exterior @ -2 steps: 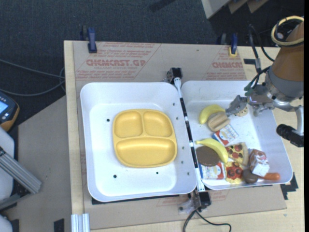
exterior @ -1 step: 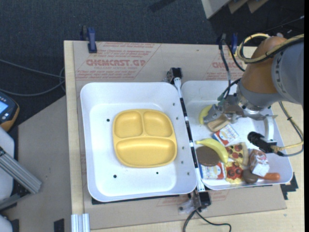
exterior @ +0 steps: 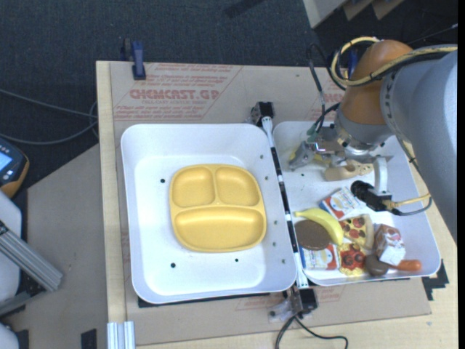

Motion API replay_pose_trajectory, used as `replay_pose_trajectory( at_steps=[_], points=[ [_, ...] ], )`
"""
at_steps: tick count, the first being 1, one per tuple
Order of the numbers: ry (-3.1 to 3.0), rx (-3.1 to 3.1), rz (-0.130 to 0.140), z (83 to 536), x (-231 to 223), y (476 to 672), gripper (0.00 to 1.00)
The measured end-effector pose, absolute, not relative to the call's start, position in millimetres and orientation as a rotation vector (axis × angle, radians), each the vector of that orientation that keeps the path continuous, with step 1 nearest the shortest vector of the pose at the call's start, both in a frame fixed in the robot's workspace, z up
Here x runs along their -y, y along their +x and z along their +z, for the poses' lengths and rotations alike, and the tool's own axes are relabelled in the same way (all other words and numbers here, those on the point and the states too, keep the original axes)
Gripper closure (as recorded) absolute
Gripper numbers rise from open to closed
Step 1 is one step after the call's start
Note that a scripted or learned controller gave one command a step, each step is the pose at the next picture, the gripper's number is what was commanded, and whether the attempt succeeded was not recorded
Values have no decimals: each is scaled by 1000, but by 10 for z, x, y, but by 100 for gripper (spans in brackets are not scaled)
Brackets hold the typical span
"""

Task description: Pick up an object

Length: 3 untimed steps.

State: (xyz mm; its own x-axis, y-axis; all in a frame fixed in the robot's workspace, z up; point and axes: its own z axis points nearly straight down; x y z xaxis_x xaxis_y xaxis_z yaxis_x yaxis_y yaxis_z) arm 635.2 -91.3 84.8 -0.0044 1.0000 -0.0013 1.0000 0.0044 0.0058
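Note:
My gripper (exterior: 309,151) hangs low over the far end of the right bin (exterior: 429,238), under the orange wrist band. A pale tan piece (exterior: 347,170) lies just to its right on the bin floor. Nearer the front lie a yellow banana (exterior: 325,222), a brown round disc (exterior: 312,235), a red-and-white carton (exterior: 340,202) and a pizza-patterned piece (exterior: 354,233). A small yellowish bit shows at the gripper's left tip, too small to identify.
The left bin (exterior: 138,195) holds a yellow divided plate (exterior: 216,208). At the right bin's front corner lie a brown lump (exterior: 375,266), an orange sausage (exterior: 408,265) and a brown-and-white packet (exterior: 389,242). The grey arm covers the bin's far right side.

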Motion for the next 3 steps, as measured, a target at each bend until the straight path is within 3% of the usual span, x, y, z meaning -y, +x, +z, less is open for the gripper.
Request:
replay_pose_trajectory(
  at_steps=[1, 2, 3],
  points=[
    [2227, -2237, -20, 823, 968, 6637, 0],
    [2233, -2221, -12, 829, 1783, 6632, 0],
    [2225, -2226, -3, 846, 1346, 6158, 0]
  ],
)
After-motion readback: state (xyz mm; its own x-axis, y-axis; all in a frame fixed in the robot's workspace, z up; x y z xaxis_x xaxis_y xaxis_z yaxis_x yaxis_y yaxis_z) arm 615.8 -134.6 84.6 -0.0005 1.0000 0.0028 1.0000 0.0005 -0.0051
